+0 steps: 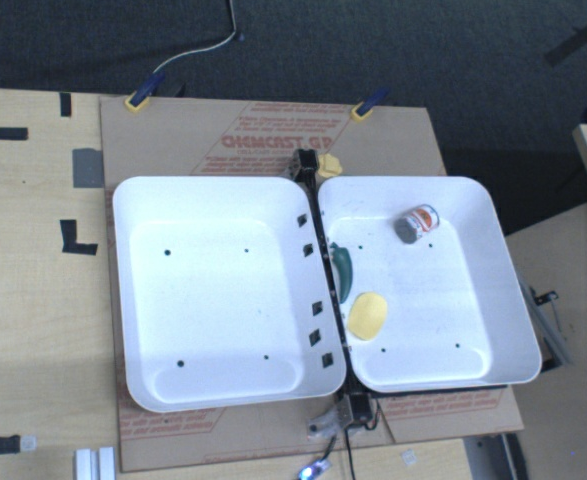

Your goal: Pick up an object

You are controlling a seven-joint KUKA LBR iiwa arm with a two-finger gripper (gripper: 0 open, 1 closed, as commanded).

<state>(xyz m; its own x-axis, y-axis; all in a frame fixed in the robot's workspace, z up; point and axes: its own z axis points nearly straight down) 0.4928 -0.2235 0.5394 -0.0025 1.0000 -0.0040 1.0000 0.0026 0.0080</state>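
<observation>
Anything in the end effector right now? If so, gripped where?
Nothing is seen held. The yellow object, green object and small can all lie loose in the right bin.

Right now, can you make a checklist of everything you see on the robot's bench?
Surface: wooden bench with a cardboard sheet under two white bins; black tape marks on the wood.
Job's things: right bin holds a small can lying on its side near the back, a yellow piece near the divider, and a green piece just behind it. Left bin: nothing seen inside.
Clutter: two clamps, left clamp and right clamp, at the cardboard's back edge.
End effector: nothing seen.
Cables: a white cable runs back from the left clamp.
Surroundings: dark carpet behind the bench.
</observation>
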